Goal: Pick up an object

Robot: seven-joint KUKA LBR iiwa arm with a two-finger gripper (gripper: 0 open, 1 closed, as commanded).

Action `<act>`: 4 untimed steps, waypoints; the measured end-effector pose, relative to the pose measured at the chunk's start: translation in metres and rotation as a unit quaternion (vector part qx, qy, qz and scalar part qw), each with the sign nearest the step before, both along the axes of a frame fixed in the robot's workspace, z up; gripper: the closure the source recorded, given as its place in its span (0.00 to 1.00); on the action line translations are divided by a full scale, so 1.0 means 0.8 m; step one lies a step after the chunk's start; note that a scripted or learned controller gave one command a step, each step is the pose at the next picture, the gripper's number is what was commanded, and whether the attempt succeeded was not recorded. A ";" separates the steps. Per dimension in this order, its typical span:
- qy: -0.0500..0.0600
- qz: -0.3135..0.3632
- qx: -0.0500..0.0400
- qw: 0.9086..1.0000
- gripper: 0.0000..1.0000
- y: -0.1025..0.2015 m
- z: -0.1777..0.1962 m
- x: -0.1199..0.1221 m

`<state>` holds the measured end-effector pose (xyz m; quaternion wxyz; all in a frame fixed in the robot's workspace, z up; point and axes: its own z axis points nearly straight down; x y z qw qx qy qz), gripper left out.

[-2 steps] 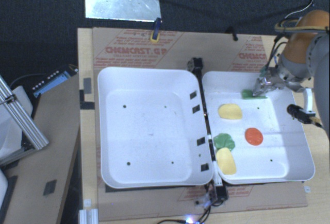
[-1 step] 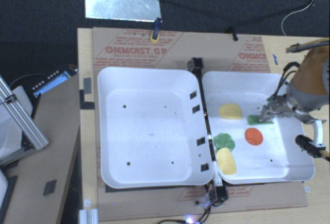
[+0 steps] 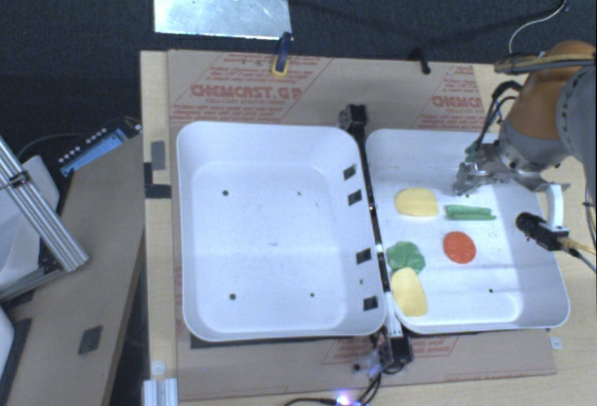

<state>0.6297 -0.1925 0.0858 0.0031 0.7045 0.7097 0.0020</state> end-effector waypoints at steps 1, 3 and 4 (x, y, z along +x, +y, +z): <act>0.008 -0.006 0.002 1.000 1.00 -0.007 -0.002 -0.161; -0.007 0.004 0.000 1.000 1.00 0.080 0.363 -0.087; -0.006 -0.002 -0.003 1.000 1.00 0.036 0.526 -0.060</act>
